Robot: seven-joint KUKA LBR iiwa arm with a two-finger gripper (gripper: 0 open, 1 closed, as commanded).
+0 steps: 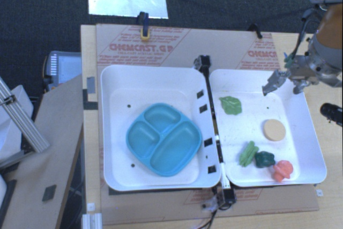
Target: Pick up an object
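Camera view: pincer [285, 85] spread wide, holding nothing, above right bin [308, 115].

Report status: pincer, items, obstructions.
Pincer open, holding nothing, above right white bin far edge. Nearest: leafy green toy. Round tan disc beyond. No obstruction seen.

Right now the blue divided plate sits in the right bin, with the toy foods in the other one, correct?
Not quite. The camera view shows the blue divided plate in the left bin; the toy foods lie in the right bin.
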